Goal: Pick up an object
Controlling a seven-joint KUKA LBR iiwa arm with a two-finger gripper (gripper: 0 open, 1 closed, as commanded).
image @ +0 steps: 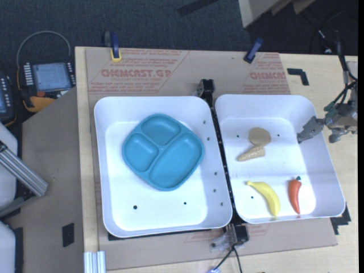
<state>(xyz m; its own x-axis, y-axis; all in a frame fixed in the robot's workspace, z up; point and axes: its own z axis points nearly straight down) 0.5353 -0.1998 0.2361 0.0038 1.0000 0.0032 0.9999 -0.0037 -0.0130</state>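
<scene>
The right bin holds a round tan cookie, a tan cone-shaped piece just below it, a yellow banana and a red pepper with a green stem. My gripper hangs over the right bin's upper right rim, right of the cookie and well above the pepper. It touches none of the objects. Nothing shows in its grasp.
The left bin carries a blue divided plate. Both bins sit on a cardboard-covered bench with clamps at its far edge. A handheld control unit lies at the far left, off the bench.
</scene>
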